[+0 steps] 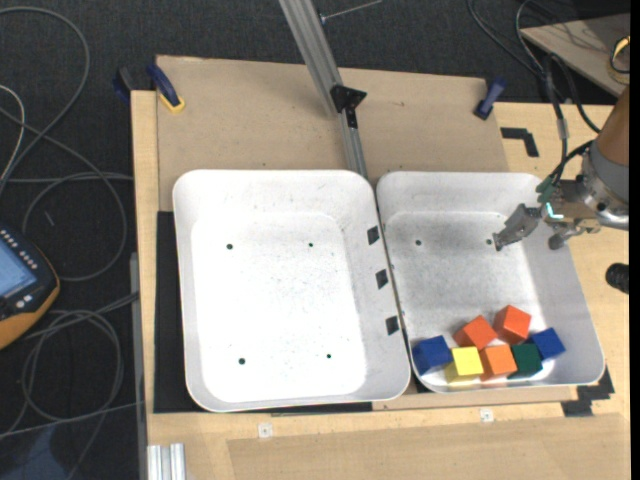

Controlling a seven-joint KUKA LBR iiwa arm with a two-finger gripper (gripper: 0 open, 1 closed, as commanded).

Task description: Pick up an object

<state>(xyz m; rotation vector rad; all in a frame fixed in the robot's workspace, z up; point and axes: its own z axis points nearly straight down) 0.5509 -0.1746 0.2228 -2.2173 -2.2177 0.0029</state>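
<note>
Coloured blocks huddle in the near corner of the right bin (575,288): a yellow block (467,363) at the front rim, an orange block (497,360) and green block (525,356) just beside it, blue blocks (431,352) at either end, two more orange blocks (513,322) behind. Farther back in the same bin, well apart from the pile, the gripper (522,228) hangs above the floor; nothing sits in it, though whether it is spread or closed cannot be told. The left bin (185,268) lies alongside.
</note>
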